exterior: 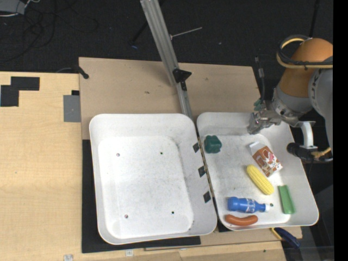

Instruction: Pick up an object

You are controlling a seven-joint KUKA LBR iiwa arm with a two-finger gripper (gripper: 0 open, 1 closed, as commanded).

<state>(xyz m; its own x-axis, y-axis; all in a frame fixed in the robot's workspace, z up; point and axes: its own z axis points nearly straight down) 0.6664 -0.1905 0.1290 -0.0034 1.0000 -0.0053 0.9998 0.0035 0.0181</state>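
Right bin (304, 200): six small items, gripper (260, 121) above its far rim.

I see a bumpy yellow corn cob (260, 179) mid-bin, beside a glossy red-white packet (266, 159); finger opening probably narrow, but I cannot tell.

The arm (304, 75) is grey, with a rounded orange band above the wrist — glossy, catching the light on top. A thin pale cable loops around the orange section. Below it sits a metallic wrist block, silvery and cluttered with small fittings, and a dark cable runs up beside it.
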